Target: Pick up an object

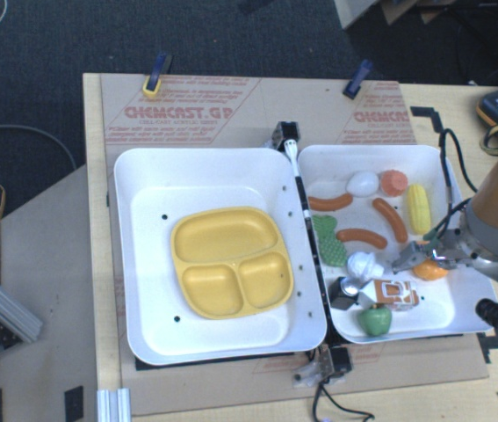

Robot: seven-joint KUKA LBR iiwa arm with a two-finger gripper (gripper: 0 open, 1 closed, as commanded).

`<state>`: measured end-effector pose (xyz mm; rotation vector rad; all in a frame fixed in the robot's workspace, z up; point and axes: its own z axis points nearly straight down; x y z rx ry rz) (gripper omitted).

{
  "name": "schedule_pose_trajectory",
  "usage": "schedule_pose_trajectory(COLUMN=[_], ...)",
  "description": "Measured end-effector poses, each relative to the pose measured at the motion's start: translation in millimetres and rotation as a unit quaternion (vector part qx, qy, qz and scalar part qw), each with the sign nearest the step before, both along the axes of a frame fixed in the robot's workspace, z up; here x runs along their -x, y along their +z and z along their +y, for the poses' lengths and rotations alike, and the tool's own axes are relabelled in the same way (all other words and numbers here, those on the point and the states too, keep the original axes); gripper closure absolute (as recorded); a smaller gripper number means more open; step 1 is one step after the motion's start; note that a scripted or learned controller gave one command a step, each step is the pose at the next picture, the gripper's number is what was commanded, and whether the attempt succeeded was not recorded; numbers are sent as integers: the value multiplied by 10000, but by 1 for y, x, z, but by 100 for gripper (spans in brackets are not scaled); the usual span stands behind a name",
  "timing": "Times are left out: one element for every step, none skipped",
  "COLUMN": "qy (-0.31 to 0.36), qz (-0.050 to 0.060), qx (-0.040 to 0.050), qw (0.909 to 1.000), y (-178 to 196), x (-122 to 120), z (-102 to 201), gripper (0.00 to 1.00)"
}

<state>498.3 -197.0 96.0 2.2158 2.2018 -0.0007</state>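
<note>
Can't tell the gripper's [424, 258] state; you want it centered over the orange piece [430, 271] before closing.

Two white bins [134, 236], one yellow tray [231, 260], three sausages [329, 203].

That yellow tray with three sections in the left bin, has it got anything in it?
Empty. All three sections of the yellow tray show bare yellow plastic; the toy food lies in the right bin instead.
</note>
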Motion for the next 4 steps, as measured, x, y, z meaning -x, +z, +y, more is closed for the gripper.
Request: schedule_pose_trajectory(qy=[-1,29,37,63], qz=[-86,32,21,57], qx=[45,-47,-45,-70], qw=[10000,10000,10000,9999], y=[13,74,128,122], x=[-4,-3,-5,-23], z=[-2,-11,-12,46], gripper=[100,100,100,100])
